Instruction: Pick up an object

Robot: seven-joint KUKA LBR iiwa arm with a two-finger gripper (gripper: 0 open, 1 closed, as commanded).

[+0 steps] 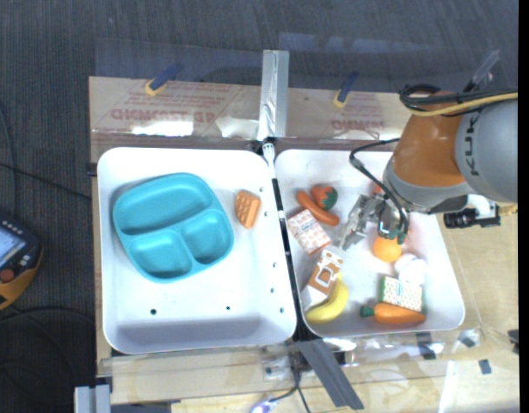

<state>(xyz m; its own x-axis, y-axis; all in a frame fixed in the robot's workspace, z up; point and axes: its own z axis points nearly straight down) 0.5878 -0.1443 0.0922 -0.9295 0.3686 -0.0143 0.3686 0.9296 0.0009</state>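
Dark carpet surrounds the bench, where I steer the gripper [365, 222] — fingers spread, holding nothing — in the right bin [449, 269], just beside the orange [386, 249]: probably light, hard, slippery plastic, best pinched across its round middle.

Relative to my gripper [365, 224]: orange [386, 249] just right, cartons [307, 231] left, banana [329, 304] nearer the camera, divided tray [171, 224] in far-left bin [135, 329].
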